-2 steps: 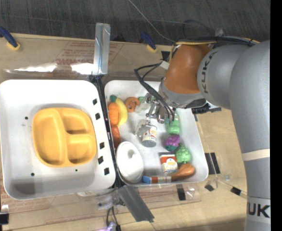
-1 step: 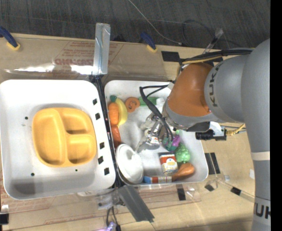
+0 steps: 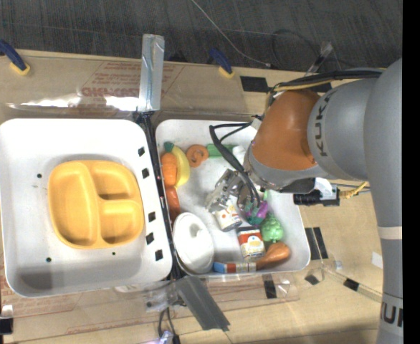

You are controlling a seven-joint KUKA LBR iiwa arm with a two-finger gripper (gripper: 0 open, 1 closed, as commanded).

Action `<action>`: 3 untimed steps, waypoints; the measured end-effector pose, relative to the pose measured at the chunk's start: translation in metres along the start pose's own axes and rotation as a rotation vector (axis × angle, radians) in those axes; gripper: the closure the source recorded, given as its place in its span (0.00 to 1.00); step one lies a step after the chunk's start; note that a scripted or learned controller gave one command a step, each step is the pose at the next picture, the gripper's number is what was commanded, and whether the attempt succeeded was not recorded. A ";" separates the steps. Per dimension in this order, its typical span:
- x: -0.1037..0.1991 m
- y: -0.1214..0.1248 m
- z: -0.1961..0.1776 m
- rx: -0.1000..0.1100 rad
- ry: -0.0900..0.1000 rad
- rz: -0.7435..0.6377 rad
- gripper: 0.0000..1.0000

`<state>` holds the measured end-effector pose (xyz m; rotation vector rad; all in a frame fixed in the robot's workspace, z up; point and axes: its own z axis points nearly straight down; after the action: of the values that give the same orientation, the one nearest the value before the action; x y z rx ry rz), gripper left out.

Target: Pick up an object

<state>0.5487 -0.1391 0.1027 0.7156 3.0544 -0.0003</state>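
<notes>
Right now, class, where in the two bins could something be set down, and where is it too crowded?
Free: the left white bin's floor around the yellow divided plastic tray, widest along its lower edge. Crowded: the right white bin, packed with toy food, a white cup and a small can under the gripper.

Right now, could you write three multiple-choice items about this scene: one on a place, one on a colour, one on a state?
1. Where is the tray?
A. Left bin
B. Right bin
C. On the bench

2. What colour is the tray?
A. White
B. Green
C. Yellow

3. How does the can stand?
A. Upside down in the left bin
B. Among toys in the right bin
C. On the tray

Answers:
1. A, it lies inside the left bin.
2. C, its surface is yellow.
3. B, toy food surrounds it there.
</notes>
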 end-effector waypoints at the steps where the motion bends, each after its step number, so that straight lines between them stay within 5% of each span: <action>1: -0.052 -0.047 -0.059 0.002 -0.002 -0.085 1.00; 2: -0.070 0.033 -0.099 -0.001 0.000 0.081 1.00; 3: -0.087 0.053 -0.151 0.000 -0.001 0.163 1.00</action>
<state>0.6494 -0.1295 0.2545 0.9618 2.9849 0.0000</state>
